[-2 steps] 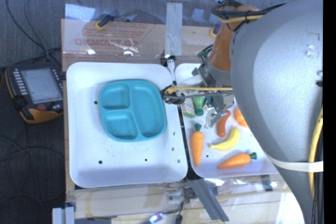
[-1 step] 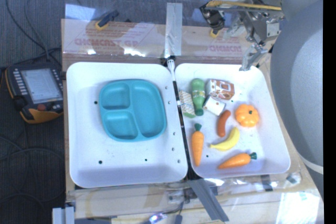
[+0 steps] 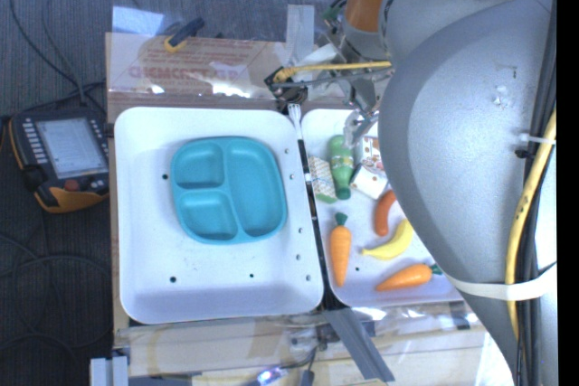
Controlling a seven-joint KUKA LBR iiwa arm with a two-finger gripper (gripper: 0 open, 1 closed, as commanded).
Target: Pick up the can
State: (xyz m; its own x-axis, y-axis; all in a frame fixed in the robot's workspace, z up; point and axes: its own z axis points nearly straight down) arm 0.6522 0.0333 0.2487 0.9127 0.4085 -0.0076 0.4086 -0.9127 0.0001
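Grey arm (image 3: 470, 131) over most of right bin (image 3: 336, 287), can hidden, finger state unclear

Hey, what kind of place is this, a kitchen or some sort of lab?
Most likely a robotics lab, not a kitchen. A grey robot arm looms over two white bins, a handheld control pendant lies on the carpet, and the food, such as the carrot and banana, looks like toys.

Count as observed: two white bins, the left bin (image 3: 136, 221) and the right bin (image 3: 312, 127). One blue divided plate (image 3: 228, 188). Two carrots, one upright (image 3: 339, 254), one lying (image 3: 404, 277). One banana (image 3: 393, 245). One green bottle (image 3: 341, 164). One handheld pendant (image 3: 59, 151).
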